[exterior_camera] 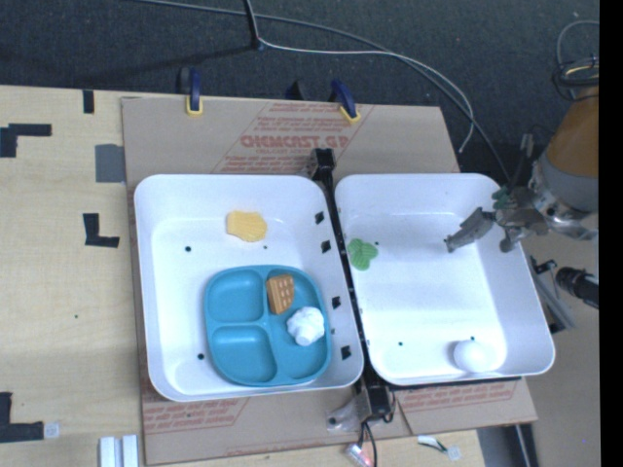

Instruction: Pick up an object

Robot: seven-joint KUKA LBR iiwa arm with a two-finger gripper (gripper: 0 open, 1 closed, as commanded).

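Green object (362, 254), small and lumpy, lies in right bin (428, 290).

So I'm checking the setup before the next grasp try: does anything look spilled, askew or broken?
Nothing looks spilled or damaged. The blue tray sits slightly turned in the left bin, holding a waffle piece and a white lump; the yellow piece lies outside it.

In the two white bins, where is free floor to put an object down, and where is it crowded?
Right bin: the middle floor is bare, between the green object, the white ball and the gripper. Left bin: bare around the yellow piece. The blue tray crowds its lower half.
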